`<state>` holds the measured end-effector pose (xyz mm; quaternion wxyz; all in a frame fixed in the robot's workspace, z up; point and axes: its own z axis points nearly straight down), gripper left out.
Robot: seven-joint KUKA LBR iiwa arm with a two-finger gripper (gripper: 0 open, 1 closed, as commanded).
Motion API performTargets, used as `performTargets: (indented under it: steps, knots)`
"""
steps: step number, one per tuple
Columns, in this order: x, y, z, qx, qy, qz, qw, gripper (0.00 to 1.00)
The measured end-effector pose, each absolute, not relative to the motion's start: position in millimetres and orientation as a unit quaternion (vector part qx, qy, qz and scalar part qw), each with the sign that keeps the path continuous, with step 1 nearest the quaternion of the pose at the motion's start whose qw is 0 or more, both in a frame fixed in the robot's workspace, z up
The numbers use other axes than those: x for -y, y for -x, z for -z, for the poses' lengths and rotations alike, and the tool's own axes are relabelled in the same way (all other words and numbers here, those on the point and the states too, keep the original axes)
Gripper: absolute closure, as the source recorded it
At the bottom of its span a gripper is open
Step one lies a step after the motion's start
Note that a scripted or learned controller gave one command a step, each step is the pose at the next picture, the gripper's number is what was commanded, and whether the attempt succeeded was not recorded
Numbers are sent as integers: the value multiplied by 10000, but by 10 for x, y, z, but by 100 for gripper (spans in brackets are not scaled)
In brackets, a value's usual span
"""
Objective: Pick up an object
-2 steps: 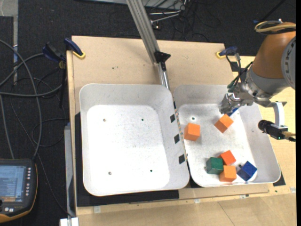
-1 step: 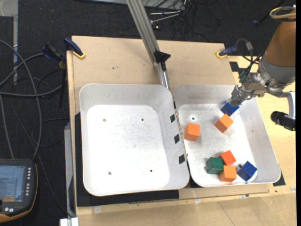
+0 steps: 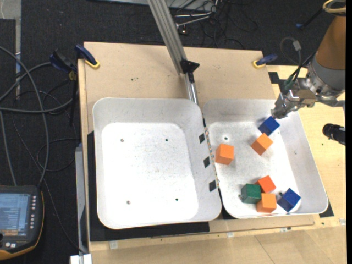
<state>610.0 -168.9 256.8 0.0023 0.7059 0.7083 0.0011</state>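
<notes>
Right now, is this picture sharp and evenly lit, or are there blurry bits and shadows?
In the camera view the light is even and soft; the blocks, such as the green block, cast only small shadows on the right bin. The blocks and the left bin look sharp. The gripper near the blue block looks slightly smeared. No strong glare on the white bins.

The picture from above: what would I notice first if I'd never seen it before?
Probably the bright blocks scattered in the right bin: orange ones, two blue and a green block. Next, the arm's end effector at that bin's far right corner, just above a blue block. The left bin beside it is plain white.
</notes>
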Motion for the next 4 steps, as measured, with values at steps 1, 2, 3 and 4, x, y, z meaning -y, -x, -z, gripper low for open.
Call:
performTargets:
  steps: [1,2,3,4]
  knots:
    - [1197,-6045,-2626,-7098,-7044,-6,-2,100]
    - [618,-5908,-2490,-7100,-7042,1,-12,100]
    - [170,-5728,-2479,-7099,-7043,1,-13,100]
    - [-353,-5672,-2351,-7101,-7041,0,-13,100]
